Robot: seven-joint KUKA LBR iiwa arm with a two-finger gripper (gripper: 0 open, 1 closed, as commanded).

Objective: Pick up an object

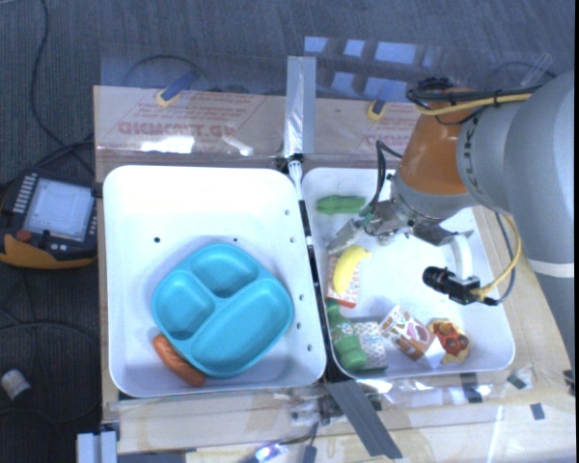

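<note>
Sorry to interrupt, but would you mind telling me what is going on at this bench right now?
The grey arm with the orange band reaches into the right white bin, its gripper low near a yellow banana-shaped toy and a green item. Nothing is visibly between its fingers. Small packaged items lie along that bin's near edge. The left white bin holds a blue divided plate and an orange piece.

- Dark grey carpet [174,17] covers the floor around the bench.
- A thin cable [41,13] loops over the carpet at upper left.
- A handheld control pendant [43,222] with orange trim and a lit screen lies left of the bench.
- Brown cardboard [203,119] lies behind the bins.
</note>
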